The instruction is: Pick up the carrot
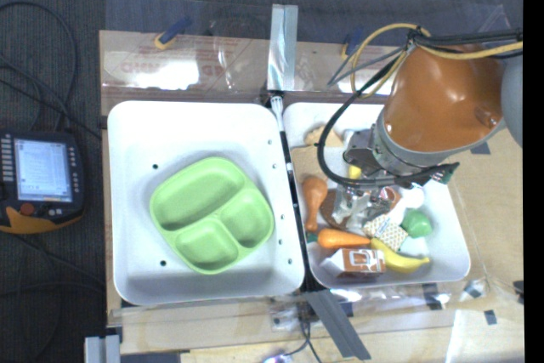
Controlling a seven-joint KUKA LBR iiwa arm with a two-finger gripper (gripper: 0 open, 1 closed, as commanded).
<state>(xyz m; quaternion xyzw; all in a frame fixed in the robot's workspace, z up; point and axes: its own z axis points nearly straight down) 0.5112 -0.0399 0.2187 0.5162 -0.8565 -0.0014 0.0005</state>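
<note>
The carrot (342, 239) is orange and lies on its side near the front of the right bin (452, 244), pointing right. My gripper (357, 204) hangs just above and behind it, among the bin's clutter, under the orange wrist band. Nothing is visibly held between the fingers. The arm covers much of the bin's back half.
Around the carrot lie a brown drumstick-like piece (314, 198), a banana (399, 256), a brown box (360, 261), a green ball (416, 224) and a checkered item (384, 227). A green divided plate (212, 213) sits in the left bin (136, 140). A teach pendant (39, 179) lies far left.
</note>
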